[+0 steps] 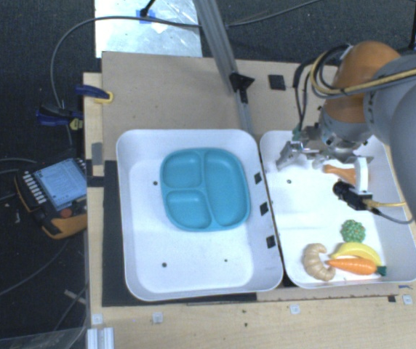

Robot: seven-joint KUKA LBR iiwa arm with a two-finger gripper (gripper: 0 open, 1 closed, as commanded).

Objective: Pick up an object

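Claw over the right bin's far end

A blue divided plate [205,189] lies in the left bin [139,267]. In the right bin [295,217], the claw [300,150] hangs at the far end; whether it is clenched or released, I cannot tell. Just right of it lies a drumstick [340,171]. Near the front corner sit a croissant [317,261], broccoli [352,230], banana [359,251] and carrot [355,266].
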